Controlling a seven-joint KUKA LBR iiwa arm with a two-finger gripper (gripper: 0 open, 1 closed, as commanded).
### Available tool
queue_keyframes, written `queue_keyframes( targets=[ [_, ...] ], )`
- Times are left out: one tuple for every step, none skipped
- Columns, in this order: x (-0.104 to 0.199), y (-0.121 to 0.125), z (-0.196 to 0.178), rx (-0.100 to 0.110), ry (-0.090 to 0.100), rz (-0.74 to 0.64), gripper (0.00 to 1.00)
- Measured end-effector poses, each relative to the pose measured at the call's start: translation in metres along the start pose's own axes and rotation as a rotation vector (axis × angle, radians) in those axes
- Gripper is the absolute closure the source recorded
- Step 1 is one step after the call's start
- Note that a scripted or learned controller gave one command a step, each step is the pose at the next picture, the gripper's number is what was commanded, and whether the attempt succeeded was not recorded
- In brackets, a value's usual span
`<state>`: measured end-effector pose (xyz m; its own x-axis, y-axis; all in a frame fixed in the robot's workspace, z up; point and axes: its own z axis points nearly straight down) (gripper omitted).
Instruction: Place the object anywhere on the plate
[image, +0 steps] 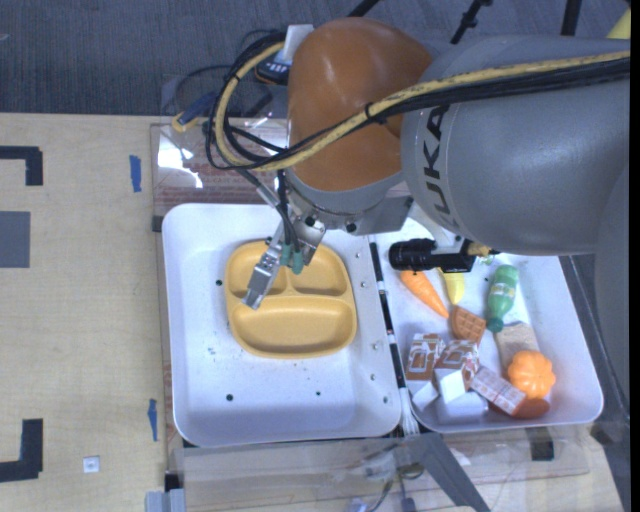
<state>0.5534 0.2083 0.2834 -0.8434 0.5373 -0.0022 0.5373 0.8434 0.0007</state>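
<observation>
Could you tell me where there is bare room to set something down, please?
The left bin has bare floor left of and in front of the yellow plate. The gripper hangs over the plate's far compartments. The right bin is crowded with toy food.

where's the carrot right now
In the camera view the carrot lies in the right bin, toward its upper left, close to the wall shared with the left bin and just above a brown waffle.

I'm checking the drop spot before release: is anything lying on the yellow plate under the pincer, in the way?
Nothing visible does. The pincer hangs right over the yellow plate in the left bin, its visible compartments bare; the toy foods lie in the right bin.
</observation>
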Motion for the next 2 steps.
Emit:
queue_keyframes(
  targets=[
    [-0.0119,0.0201,0.1004,0.005,0.004,0.081,0.0],
    [-0.0128,0.0216,0.0931,0.004,0.004,0.08,1.0]
  ],
)
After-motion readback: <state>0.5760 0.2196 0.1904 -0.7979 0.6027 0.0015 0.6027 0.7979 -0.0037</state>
